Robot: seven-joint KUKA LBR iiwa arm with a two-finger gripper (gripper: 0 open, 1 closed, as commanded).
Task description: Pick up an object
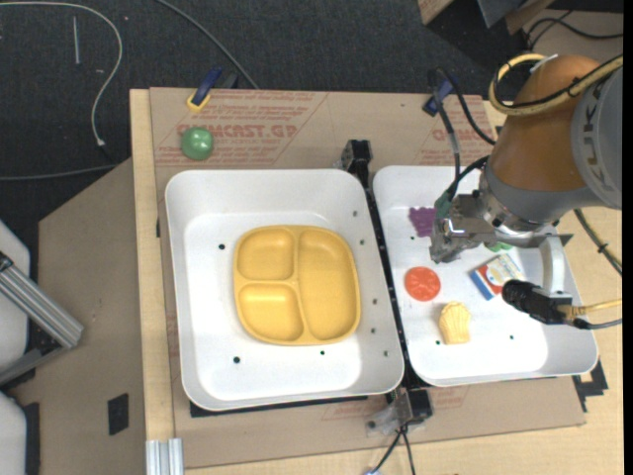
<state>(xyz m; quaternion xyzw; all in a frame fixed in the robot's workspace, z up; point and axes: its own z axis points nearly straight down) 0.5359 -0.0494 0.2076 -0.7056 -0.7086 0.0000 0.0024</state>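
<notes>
Hanging low over the right-hand bin (pixel 524 359), the gripper (pixel 447 240) is seen at the end of the grey arm, just under the orange band (pixel 539 117). Its state cannot be told from this slanted view, since the wrist hides most of it. Nothing can be made out as held, so the pick is judged not yet done: the approach appears made, while the grasp and the lift are left.

Several candidate objects are laid around the gripper. At about ten o'clock from it, just beside it, a small purple object (pixel 422 220) is lying near the bin's back wall. At about seven o'clock, near but apart, a round red-orange object (pixel 423 283) is resting on the bin floor. Further out at six o'clock, a pale yellow, ridged object (pixel 454 323) is placed. At about four o'clock, partly covered by the arm's hardware, a small blue and white packet (pixel 487 279) is seen. Which of these is meant cannot be told; the purple one and the red-orange one are judged the closest.

Further out, at nine o'clock, the left-hand bin (pixel 198 364) is found, with a yellow divided plate (pixel 297 283) lying in it. Well apart, at ten o'clock on the cardboard beyond the bins, a green ball (pixel 198 143) is resting.
</notes>
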